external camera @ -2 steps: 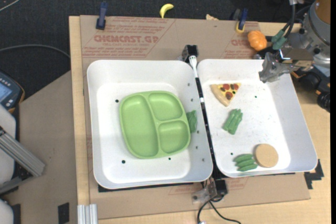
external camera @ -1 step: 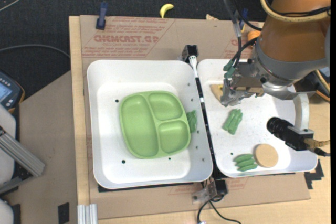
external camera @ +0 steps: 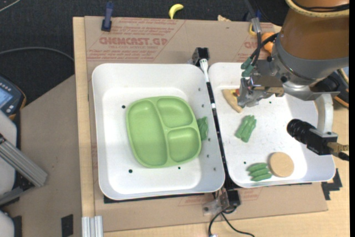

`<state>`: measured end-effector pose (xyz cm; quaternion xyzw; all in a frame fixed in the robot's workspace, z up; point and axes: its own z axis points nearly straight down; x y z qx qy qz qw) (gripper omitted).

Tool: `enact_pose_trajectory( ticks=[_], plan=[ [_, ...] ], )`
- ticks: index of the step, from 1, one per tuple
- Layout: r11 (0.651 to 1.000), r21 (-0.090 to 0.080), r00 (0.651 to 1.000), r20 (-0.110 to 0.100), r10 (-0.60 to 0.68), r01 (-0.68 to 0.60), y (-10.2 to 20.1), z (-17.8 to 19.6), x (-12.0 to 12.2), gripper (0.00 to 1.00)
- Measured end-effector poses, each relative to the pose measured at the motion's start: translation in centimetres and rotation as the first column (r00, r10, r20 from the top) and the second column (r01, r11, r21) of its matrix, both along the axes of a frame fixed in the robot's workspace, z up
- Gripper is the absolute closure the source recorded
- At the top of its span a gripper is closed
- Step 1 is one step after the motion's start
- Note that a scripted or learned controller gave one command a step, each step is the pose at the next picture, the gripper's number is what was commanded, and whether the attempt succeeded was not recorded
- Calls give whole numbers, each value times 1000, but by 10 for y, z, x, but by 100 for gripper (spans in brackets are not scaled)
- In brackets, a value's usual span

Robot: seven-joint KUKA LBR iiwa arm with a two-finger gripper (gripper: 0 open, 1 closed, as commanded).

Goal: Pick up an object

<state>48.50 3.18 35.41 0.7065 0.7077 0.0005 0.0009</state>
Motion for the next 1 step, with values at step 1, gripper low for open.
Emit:
enact_pose_trajectory(
  ticks=[1],
  plan=[
    [1000,0,1000,1,1,-1,0,10,1,100]
  ],
)
